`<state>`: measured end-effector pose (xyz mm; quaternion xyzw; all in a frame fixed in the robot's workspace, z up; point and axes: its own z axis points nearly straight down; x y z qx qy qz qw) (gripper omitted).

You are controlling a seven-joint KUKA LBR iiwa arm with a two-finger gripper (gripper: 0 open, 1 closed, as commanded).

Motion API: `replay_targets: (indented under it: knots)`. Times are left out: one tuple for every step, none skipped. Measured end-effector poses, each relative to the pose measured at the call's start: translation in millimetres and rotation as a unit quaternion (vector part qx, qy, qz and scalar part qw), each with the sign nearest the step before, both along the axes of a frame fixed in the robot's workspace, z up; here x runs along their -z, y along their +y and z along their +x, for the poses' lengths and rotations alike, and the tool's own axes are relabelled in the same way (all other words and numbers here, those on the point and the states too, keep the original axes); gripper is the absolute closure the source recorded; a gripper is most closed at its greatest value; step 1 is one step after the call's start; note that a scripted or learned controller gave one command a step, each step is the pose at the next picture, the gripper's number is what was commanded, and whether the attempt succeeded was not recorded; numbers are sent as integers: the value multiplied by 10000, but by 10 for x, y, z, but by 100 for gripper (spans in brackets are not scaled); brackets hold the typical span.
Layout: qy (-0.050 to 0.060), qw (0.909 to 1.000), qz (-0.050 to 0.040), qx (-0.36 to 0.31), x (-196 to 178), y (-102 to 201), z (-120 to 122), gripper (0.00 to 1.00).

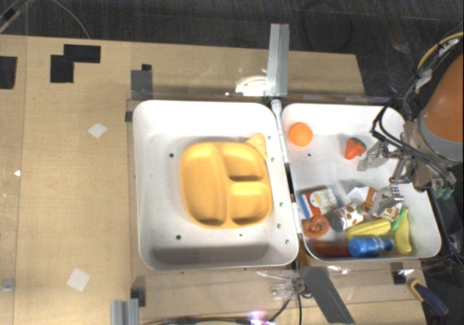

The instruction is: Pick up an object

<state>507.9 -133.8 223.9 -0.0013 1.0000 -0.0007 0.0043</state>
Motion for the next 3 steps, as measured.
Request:
replay_targets:
  knots:
    - [14,9871,15,1603,1260,-307,642,0]
    - [-13,9666,23,2562,1279,-419,1263,0]
    - [-32,9838,9,1794,823,-722,1429,0]
